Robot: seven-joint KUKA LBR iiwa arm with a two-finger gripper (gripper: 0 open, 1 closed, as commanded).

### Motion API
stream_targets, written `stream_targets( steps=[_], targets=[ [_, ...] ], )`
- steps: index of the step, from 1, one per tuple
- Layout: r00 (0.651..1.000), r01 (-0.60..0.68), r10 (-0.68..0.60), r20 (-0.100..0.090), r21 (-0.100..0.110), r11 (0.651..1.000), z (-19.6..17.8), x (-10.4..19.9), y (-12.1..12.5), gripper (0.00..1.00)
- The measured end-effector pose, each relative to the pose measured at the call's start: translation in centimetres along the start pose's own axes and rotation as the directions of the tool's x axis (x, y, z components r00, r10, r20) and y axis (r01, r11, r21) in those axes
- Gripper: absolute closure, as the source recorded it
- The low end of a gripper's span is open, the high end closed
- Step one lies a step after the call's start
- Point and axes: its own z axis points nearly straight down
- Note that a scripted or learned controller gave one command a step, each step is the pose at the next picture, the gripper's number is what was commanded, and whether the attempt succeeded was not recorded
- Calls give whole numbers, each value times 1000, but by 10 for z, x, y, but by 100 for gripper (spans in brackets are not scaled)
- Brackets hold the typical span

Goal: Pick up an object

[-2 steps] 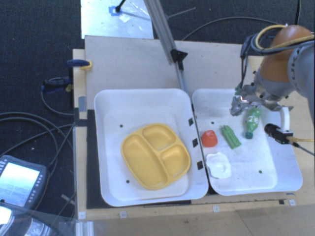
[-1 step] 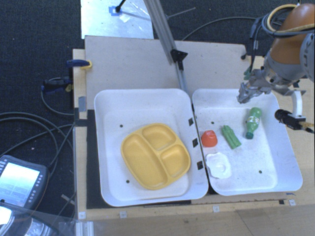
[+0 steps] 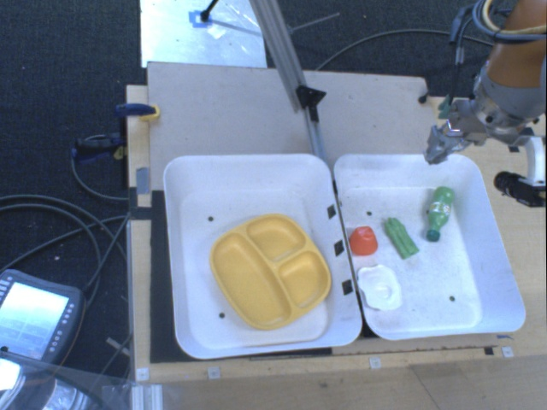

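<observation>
Across the bench [image 3: 256, 109] sat two shallow white bins side by side, and the right bin [image 3: 479, 297] serves as the landmark for everything else. Touching its near-left edge was the left bin [image 3: 184, 229], which carried a yellow divided tray [image 3: 270, 270] with three compartments, lying flat. Over the far rim of the right bin hung the grey arm [image 3: 513, 67] with its orange band, reaching from the right, and its gripper [image 3: 438, 148] was above the bin's far wall, with nothing visible between the fingers; whether they were apart or together could not be told. Inside the right bin, toward its far right, lay a green bottle [image 3: 438, 213] on its side. Just left of the bottle lay a smaller green block [image 3: 400, 237]. Near the bin's left wall were a white crumpled-looking item [image 3: 379, 287] and, beyond it, a small red object [image 3: 363, 241].
</observation>
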Motion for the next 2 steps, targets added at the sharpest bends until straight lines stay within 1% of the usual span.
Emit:
stream_targets(
  steps=[1,2],
  targets=[
    [1000,0,0,0,0,1000,-45,0,2,100],
    [1000,2,-2,-2,7,1000,-41,57,2,100]
  ],
)
